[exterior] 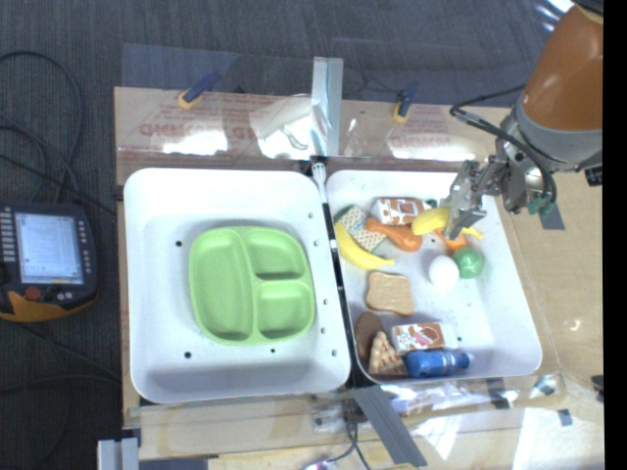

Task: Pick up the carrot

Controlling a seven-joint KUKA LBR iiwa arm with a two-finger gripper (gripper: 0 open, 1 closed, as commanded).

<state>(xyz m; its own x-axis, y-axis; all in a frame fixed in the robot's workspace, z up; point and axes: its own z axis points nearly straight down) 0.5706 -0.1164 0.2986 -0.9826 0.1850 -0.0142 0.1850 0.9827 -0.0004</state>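
Note:
The carrot is an orange, tapered piece lying flat in the upper middle of the right bin, between a small carton and a banana. My gripper hangs low over the bin, just right of the carrot's thick end. It stands over a yellow piece and a small orange bit. The carrot lies on the bin floor, apart from the gripper.
Around the carrot lie a white egg, a green ball, a toast slice, a second carton, a blue bottle and a brown wedge. The left bin holds a green divided plate.

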